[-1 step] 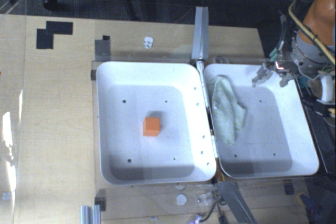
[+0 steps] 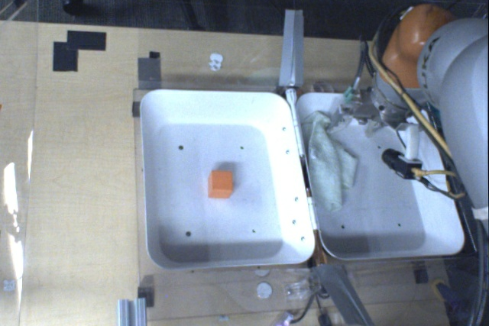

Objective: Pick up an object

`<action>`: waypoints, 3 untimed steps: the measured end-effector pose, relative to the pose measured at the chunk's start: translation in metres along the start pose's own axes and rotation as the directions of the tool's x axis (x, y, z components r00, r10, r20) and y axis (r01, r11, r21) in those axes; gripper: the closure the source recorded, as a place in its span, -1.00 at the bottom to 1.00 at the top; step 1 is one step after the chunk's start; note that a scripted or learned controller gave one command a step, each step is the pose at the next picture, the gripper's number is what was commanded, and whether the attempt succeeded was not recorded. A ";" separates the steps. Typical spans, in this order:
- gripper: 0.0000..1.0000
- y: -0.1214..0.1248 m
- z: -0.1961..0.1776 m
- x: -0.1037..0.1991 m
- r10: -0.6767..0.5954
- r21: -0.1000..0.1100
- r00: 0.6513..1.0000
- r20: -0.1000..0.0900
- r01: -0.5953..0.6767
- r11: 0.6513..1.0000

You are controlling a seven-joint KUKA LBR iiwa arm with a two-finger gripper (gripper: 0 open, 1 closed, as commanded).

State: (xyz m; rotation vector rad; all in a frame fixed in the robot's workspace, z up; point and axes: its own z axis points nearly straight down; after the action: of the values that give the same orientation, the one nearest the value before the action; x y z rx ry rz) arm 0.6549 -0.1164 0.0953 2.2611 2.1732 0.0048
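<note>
A small orange cube (image 2: 221, 184) rests near the middle of the left white bin (image 2: 164, 240). A crumpled pale grey-green cloth (image 2: 330, 162) lies along the left side of the right white bin (image 2: 390, 240). My gripper (image 2: 356, 109) is at the far end of the right bin, low over the cloth's upper right corner and beside the bin's back wall. The wrist and cables hide the gripper's tip, so contact with the cloth is unclear.
A metal post (image 2: 291, 50) stands behind the divide between the bins. The grey arm with its orange band (image 2: 412, 42) and black cables (image 2: 405, 164) overhangs the right bin's right half. Wooden bench surface (image 2: 69, 187) stretches to the left.
</note>
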 end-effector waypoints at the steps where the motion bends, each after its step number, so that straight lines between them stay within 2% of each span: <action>1: -1.00 0.010 0.009 -0.064 -0.001 -0.001 1.000 0.000 0.001 1.000; 2: -1.00 0.002 0.009 -0.082 0.011 -0.001 1.000 0.000 -0.011 1.000; 3: 1.00 0.004 -0.003 -0.080 0.003 -0.007 1.000 0.001 -0.003 1.000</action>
State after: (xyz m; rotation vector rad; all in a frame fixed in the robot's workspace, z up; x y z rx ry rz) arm 0.6562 -0.1965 0.0988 2.2604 2.1658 0.0107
